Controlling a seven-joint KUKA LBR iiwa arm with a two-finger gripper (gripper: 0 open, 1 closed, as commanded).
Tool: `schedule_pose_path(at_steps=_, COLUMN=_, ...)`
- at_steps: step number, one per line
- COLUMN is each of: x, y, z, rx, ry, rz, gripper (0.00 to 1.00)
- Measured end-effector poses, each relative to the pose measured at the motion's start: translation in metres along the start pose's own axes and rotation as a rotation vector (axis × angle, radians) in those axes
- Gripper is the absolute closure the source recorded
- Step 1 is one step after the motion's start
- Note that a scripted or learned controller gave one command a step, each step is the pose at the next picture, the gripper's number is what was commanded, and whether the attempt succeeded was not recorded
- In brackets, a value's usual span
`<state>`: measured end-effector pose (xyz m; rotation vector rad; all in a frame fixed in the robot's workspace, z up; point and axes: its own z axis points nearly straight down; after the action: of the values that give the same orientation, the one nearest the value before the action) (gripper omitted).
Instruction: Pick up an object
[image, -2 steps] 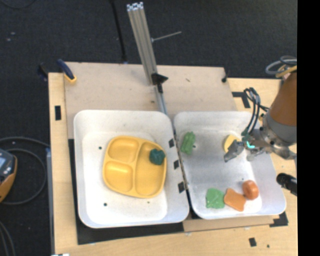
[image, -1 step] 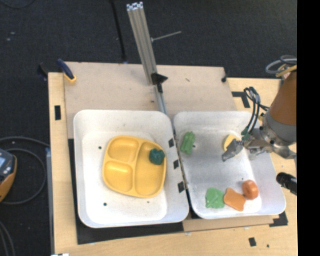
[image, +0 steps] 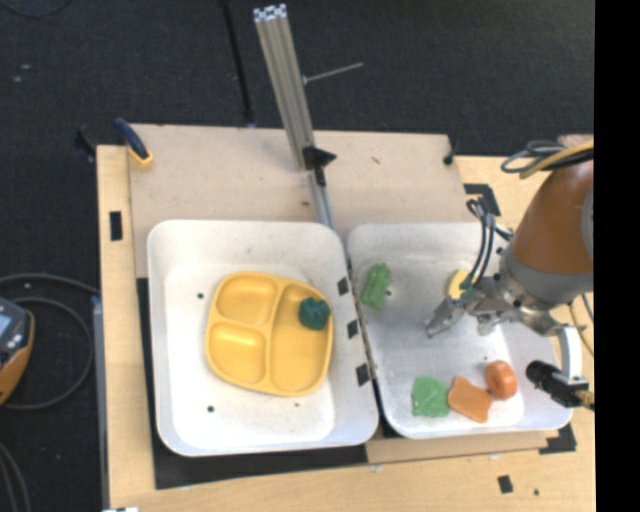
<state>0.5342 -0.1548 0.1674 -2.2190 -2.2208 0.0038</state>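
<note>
Camera view: the gripper (image: 452, 318) hangs over the right bin (image: 400, 250) at right of centre, its fingers spread apart with nothing between them. In this bin, a green piece (image: 376, 285) lies near the left wall, with a green block (image: 431, 397), orange wedge (image: 470, 399) and orange lump (image: 501, 379) along the lower edge. The left bin (image: 180, 250) holds a yellow divided tray (image: 265, 335) bearing a dark green object (image: 314, 314).

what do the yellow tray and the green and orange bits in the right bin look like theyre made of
The yellow tray looks like moulded plastic: one even colour, rounded compartment ridges, a faint sheen. The green piece and the orange piece beside it look matte and soft-edged, perhaps foam or rubbery plastic; the view is too coarse to settle it. The right bin appears to be smooth white plastic.
</note>
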Motion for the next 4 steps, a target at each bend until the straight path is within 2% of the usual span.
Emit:
schedule_pose_path(at_steps=1, x=0.009, y=0.0, z=0.05, rx=0.0, ry=0.0, rz=0.003, gripper=0.0)
schedule_pose_path(at_steps=2, x=0.008, y=0.001, z=0.066, rx=-0.005, ry=-0.001, rz=0.003, gripper=0.0)
schedule_pose_path(at_steps=3, x=0.008, y=0.003, z=0.053, rx=-0.01, ry=0.001, rz=0.006, gripper=1.0)
schedule_pose_path(at_steps=4, x=0.005, y=0.006, z=-0.011, rx=-0.012, ry=-0.003, rz=-0.002, gripper=1.0)
